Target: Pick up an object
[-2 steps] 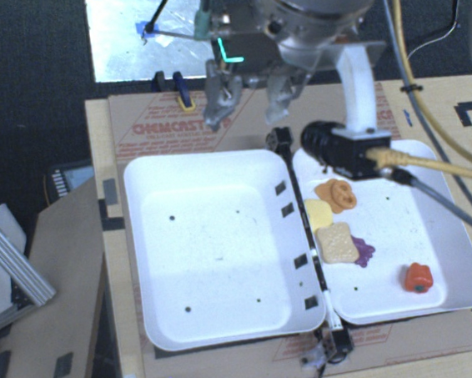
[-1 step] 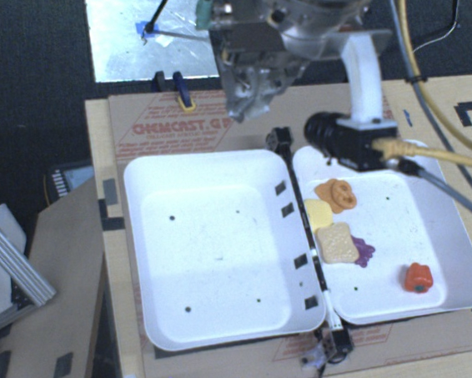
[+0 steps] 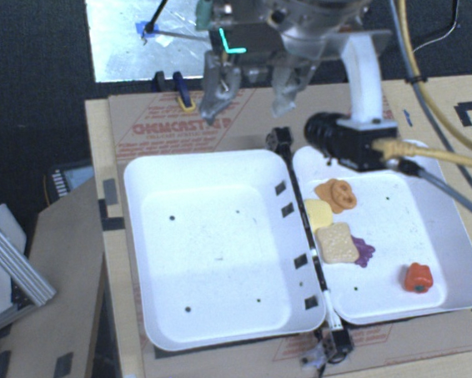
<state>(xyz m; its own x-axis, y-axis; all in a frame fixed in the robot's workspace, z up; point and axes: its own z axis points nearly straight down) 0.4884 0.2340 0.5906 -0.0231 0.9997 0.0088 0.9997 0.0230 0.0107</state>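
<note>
The two-finger metal gripper hung above the far rim of the bins, fingers spread wide, nothing between them and nothing touched.

The pickable things all sat well apart from it in the right-hand shallow white bin: an orange pretzel-shaped toy, a pale yellow soft piece, a tan square cracker-like block resting against a purple scrap, and a red pepper-shaped toy alone near the front corner.

The risk: the tan block, yellow piece and purple scrap crowded the divider, so a descent there looked likely to clip the rim or pinch two at once. The flat pieces might simply slip out.
</note>
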